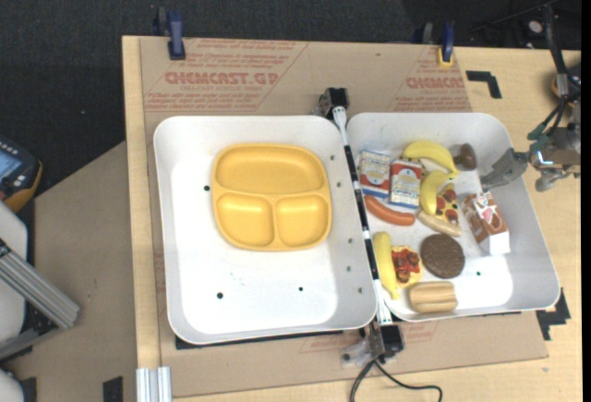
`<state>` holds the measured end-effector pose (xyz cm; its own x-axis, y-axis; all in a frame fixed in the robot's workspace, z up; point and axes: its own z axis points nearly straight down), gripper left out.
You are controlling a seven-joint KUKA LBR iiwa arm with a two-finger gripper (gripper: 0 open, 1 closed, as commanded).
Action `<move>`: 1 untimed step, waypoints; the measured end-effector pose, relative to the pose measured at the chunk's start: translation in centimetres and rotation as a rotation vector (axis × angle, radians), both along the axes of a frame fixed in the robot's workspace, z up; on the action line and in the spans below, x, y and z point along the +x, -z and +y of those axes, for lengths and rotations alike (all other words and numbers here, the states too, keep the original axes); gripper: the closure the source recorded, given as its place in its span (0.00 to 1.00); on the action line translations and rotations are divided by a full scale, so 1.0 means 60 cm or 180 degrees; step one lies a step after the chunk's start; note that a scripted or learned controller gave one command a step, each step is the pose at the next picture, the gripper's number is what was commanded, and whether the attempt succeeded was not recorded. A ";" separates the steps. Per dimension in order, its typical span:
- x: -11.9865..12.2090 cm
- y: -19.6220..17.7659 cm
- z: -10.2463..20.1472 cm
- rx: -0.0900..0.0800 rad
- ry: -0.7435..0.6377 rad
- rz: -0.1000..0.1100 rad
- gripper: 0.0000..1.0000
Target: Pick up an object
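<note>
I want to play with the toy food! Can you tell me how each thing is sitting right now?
yellow tray: flat in the left bin, holding nothing.
bananas: piled with other toys in the right bin.
brown cookie: lying flat.
bun: lying near the front wall.
gripper: over the right bin's edge.

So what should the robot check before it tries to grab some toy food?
1. Food to pick: ok. The right bin holds a banana, hot dog, cookie and bun.
2. Gripper over the food: not ok. It sits at the bin's right edge, beside the pile.
3. Fingers ready: cannot tell.
4. Easy target: ok. The cookie and bun lie apart from the crowded middle.
5. Yellow tray out of the way: ok. It rests in the left bin.
</note>
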<state>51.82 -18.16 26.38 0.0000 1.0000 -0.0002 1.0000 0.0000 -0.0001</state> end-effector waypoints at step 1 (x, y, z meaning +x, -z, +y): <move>-0.008 0.259 0.004 -0.0036 0.0002 -0.0075 0.00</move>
